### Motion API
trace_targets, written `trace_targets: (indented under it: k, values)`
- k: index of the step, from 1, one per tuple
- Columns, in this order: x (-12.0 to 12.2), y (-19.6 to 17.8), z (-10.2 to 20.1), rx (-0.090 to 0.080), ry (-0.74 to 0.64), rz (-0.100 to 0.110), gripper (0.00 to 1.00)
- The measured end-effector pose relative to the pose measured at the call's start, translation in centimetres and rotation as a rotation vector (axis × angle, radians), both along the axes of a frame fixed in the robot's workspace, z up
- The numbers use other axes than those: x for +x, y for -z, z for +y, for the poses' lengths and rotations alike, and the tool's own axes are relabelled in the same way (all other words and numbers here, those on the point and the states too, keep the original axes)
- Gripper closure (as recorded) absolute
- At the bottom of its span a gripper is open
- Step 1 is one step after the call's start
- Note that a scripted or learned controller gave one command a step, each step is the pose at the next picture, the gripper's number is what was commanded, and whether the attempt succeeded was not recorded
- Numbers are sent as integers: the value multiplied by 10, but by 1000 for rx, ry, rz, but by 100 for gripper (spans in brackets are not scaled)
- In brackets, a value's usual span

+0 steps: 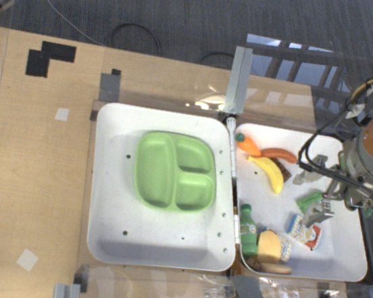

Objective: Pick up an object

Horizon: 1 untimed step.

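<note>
My gripper (pixel 317 214) hangs over the right bin (pixel 342 264), reaching in from the right under the arm's orange band. It is just above a white, blue and red packet (pixel 303 233) and right beside a small green block (pixel 309 198). Nothing is visibly held. Farther left in the bin lie a yellow banana (pixel 272 173), a red sausage (pixel 278 154) and an orange carrot (pixel 246 144). A green bottle (pixel 248 232), a yellow wedge (pixel 269 244) and a brown piece (pixel 273 267) sit at the front left corner.
The left bin (pixel 107 230) holds a green divided plate (pixel 173 172). A metal post (pixel 237 83) stands behind the rim where the two bins meet. Black cables (pixel 324 139) loop from the arm over the right bin's back edge.
</note>
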<state>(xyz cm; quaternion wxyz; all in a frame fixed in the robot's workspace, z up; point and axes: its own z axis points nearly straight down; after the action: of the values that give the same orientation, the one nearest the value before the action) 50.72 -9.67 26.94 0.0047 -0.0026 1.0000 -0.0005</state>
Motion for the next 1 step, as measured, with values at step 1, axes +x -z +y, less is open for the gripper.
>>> trace_targets:
  k: [1]
  values:
    - [36, 164, -11, 0, 108, -13, 0]
